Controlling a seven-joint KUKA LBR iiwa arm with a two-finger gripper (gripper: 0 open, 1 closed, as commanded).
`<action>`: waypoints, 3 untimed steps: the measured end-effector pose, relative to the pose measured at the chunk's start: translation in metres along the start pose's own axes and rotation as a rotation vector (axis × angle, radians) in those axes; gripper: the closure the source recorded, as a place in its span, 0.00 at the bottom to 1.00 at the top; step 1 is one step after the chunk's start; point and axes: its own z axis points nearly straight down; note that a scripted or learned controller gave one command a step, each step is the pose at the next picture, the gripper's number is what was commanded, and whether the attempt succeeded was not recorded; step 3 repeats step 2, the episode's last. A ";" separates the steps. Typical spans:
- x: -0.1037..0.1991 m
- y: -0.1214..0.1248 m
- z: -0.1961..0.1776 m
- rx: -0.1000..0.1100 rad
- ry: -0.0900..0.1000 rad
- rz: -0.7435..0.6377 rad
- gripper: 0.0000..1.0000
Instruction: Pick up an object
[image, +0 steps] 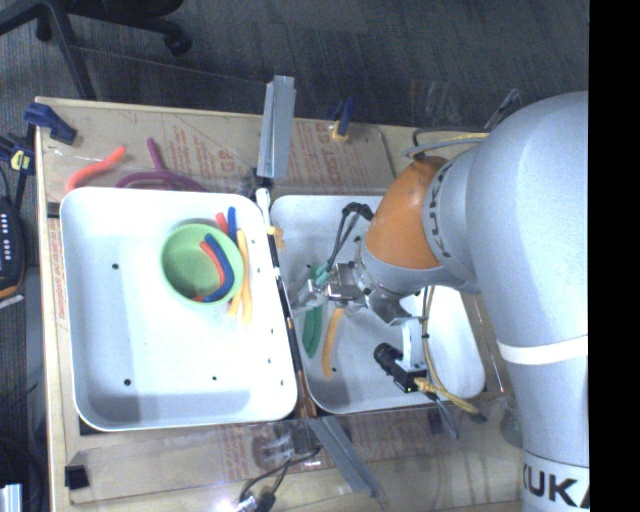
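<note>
Two sticks, green (312, 327) and orange (331, 340), lie mid-frame under the claw (322, 291), grip unreadable; centre on one before closing.

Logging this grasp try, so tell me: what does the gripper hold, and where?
Cannot be told. The gripper sits low in the right bin over a green piece and orange piece.

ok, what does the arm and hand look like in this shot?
The arm is bulky, rounded, light grey, with a white ring lower down and black KUKA lettering near the bottom. An orange band caps the wrist. Below it sits the hand, small, metallic grey-and-black, with thin dark and yellowish cables looping around it.
</note>
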 end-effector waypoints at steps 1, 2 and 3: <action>-0.001 0.001 -0.011 -0.001 -0.003 -0.003 1.00; 0.056 0.063 -0.096 0.009 0.002 0.004 1.00; 0.056 0.063 -0.096 0.009 0.002 0.004 1.00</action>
